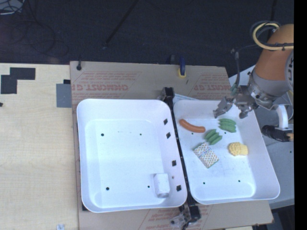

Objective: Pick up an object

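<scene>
Gripper (233, 109) hangs over the right bin's (268, 181) far edge w/ fingers spread, nothing between them. Risk: toys sit close together, so a descent could clip two or nudge one away. Nearest green pod (228, 125) lies just below the tips; second pod (213, 137), sausage (192, 126), corn (238, 149), patterned block (206, 155) lie farther toward the cam.

Upside-down red lettering, not legible, on the cardboard sheet (120, 83).
</scene>
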